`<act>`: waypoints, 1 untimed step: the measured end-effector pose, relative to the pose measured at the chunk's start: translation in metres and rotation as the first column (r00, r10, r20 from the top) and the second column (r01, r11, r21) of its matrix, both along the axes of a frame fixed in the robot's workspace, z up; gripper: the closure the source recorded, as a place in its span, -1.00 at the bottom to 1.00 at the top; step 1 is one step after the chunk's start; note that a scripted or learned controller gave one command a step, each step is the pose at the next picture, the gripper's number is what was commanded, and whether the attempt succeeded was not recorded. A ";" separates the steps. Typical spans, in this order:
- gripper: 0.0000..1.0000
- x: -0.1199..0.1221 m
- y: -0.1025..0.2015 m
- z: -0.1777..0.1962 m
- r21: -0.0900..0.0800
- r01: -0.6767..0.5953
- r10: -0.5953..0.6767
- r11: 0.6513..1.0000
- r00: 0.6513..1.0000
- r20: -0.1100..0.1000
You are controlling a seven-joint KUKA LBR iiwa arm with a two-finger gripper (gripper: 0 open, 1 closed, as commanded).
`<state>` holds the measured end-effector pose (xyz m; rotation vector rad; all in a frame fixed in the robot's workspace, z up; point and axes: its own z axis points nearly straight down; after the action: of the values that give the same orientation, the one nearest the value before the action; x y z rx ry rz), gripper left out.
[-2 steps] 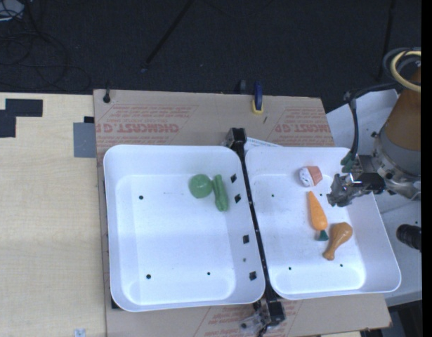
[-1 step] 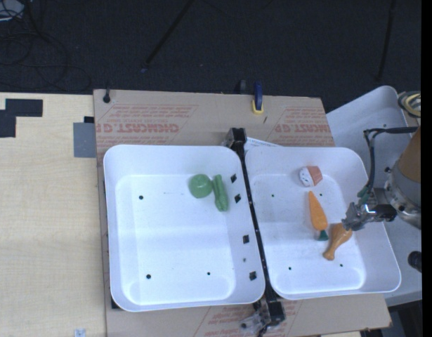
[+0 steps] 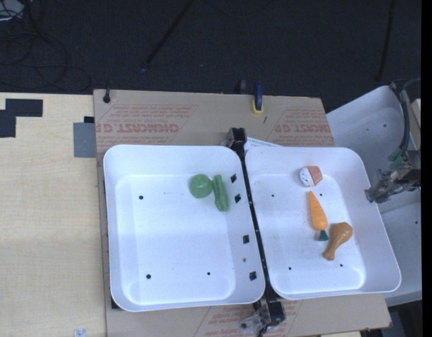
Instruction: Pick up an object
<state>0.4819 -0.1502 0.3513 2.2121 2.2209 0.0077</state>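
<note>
Sitting side by side on a cardboard sheet (image 3: 173, 118) on the table (image 3: 40, 209) are two white bins. Left bin (image 3: 131, 258) holds a green round toy (image 3: 200, 186) touching a green stick-shaped piece (image 3: 220, 193), both in its upper right part near the divider. Right bin (image 3: 356, 265) holds three things toward its upper right — a small white and red-brown piece (image 3: 310, 176), an orange carrot (image 3: 317, 213) just below it with its dark green tip pointing down, and a tan drumstick-shaped toy (image 3: 337, 239) right beside the carrot tip, tilted. Jaws (image 3: 384, 188) sit at the right edge of the frame, just outside the right bin's rim, over a grey-white surface (image 3: 370, 125) — small and blurry, cannot tell whether they are spread or closed; nothing visible between them. Blue and yellow clamp (image 3: 258, 98) at the cardboard's top edge.
</note>
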 end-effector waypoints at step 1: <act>1.00 -0.007 0.017 -0.113 0.004 0.004 -0.004 1.000 1.000 -0.015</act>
<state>0.4753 -0.1333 0.2386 2.2256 2.2262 -0.0040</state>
